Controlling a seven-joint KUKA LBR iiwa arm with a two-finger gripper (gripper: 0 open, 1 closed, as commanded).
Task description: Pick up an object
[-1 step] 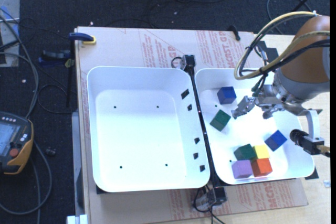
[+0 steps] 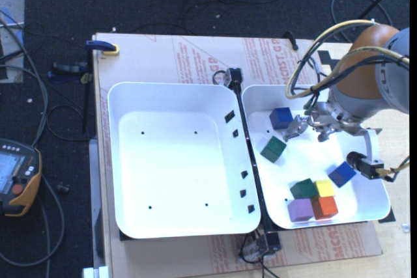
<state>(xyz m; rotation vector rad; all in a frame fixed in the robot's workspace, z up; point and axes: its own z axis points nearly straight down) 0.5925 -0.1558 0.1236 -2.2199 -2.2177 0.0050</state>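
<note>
Gripper point(image 2: 307, 127) above right bin point(image 2: 378, 205), finger state unclear, dark-green cube point(image 2: 273, 149) tilted beneath.
</note>
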